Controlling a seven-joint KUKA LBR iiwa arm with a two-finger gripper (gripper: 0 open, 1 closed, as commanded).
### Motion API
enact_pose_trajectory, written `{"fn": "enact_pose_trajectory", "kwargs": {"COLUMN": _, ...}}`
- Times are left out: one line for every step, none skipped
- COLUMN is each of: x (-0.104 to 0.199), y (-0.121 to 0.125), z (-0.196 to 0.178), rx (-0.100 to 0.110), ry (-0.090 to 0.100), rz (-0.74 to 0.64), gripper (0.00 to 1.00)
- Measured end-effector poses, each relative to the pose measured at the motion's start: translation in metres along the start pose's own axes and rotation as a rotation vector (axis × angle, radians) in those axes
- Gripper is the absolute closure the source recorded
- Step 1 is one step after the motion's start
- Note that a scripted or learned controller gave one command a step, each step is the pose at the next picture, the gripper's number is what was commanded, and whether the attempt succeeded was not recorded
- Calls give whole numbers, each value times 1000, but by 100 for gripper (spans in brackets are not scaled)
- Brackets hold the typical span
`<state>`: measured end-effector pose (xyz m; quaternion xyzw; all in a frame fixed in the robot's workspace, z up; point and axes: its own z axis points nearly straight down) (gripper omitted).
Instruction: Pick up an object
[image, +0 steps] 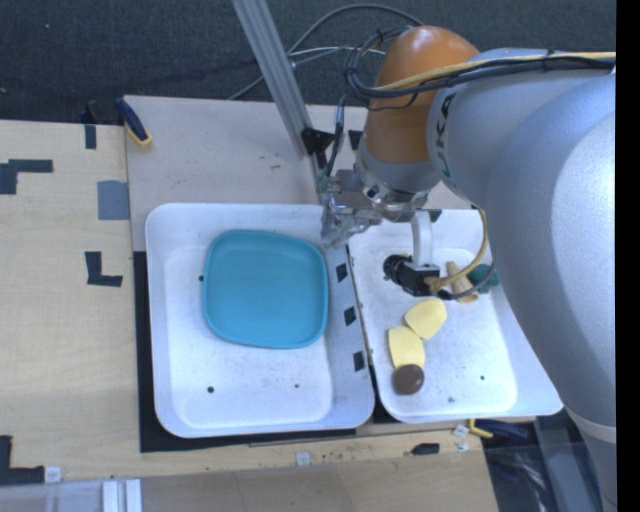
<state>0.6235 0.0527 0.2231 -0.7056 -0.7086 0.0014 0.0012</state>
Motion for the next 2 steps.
{"fn": "enact_pose_trajectory", "kwargs": {"x": 47, "y": 14, "z": 7, "rx": -1, "ry": 0, "rz": 0, "gripper": 100}}
{"fn": "enact_pose_trajectory", "kwargs": {"x": 45, "y": 14, "z": 6, "rx": -2, "ry": -1, "rz": 3, "gripper": 0}}
